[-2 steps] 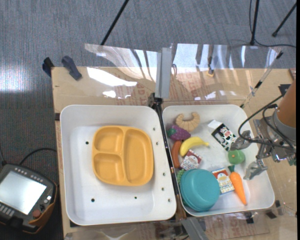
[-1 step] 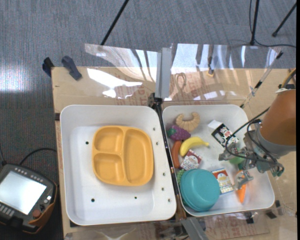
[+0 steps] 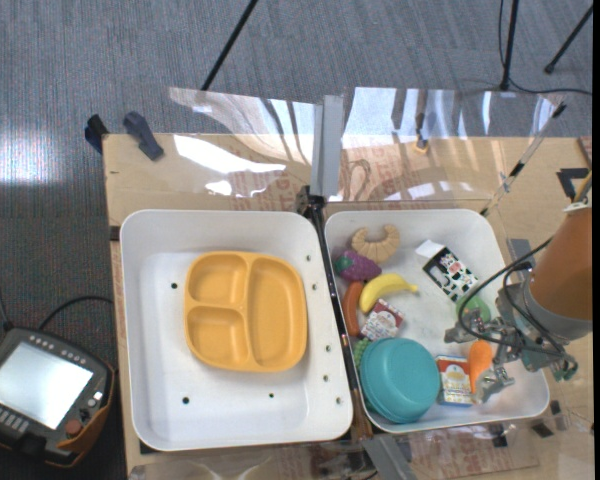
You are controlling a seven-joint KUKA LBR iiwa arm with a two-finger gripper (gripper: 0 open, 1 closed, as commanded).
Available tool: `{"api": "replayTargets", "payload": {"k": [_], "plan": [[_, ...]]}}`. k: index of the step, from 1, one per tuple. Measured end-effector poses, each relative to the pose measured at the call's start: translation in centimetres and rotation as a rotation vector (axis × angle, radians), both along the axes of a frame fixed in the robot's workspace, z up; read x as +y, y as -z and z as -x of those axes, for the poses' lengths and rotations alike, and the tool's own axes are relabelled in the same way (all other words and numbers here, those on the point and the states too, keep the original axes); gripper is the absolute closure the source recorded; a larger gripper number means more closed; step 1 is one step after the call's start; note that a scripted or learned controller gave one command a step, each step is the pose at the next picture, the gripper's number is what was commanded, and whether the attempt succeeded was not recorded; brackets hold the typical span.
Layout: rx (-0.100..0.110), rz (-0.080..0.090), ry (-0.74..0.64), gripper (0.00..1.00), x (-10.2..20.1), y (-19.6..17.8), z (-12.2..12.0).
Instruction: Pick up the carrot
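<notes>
A wooden bench point(image 3: 210, 183) stood on a grey carpet and carried two shallow white bins side by side, the left bin point(image 3: 150, 408) and the right bin point(image 3: 480, 223). On the floor at the near left lay a control tablet point(image 3: 40, 393) with a bright screen. In the near part of the right bin sat a teal bowl point(image 3: 400, 378), and just to its right lay a small orange box point(image 3: 454, 380). The gripper point(image 3: 492, 373) was low over the near right corner of this bin, just beside the box. The carrot point(image 3: 479, 353) was right at the gripper, its orange body pointing toward the near side and something green at its far end. The gripper parts overlapped the carrot, so it was not possible to tell whether the gripper was apart or closed, or whether it clamped the carrot. The arm point(image 3: 570, 268) came in from the right, with its orange band above the wrist. In the middle of the left bin lay a yellow divided plate point(image 3: 246, 310). Farther in the right bin were a red and white packet point(image 3: 383, 321), a banana point(image 3: 385, 288) and a long reddish toy point(image 3: 351, 308) along the left wall. Behind them lay purple grapes point(image 3: 358, 264), a black and white carton point(image 3: 450, 271) and a croissant point(image 3: 377, 240). At the far edge of the bench stood a clear panel point(image 3: 380, 118), and behind it thin dark stand legs point(image 3: 235, 33) crossed the carpet.
</notes>
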State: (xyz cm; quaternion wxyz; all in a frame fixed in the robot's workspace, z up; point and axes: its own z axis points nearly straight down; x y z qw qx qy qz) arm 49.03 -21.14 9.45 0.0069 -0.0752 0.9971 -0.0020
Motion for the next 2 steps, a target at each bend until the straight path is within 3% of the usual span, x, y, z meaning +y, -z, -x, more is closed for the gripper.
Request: {"api": "replayTargets", "payload": {"k": [1,2], "plan": [[-0.010,0.001,-0.008,1.00,0.3,-1.2,-0.5],[0.012,-0.003,-0.167,1.00,0.2,-4.5,-0.1]]}}
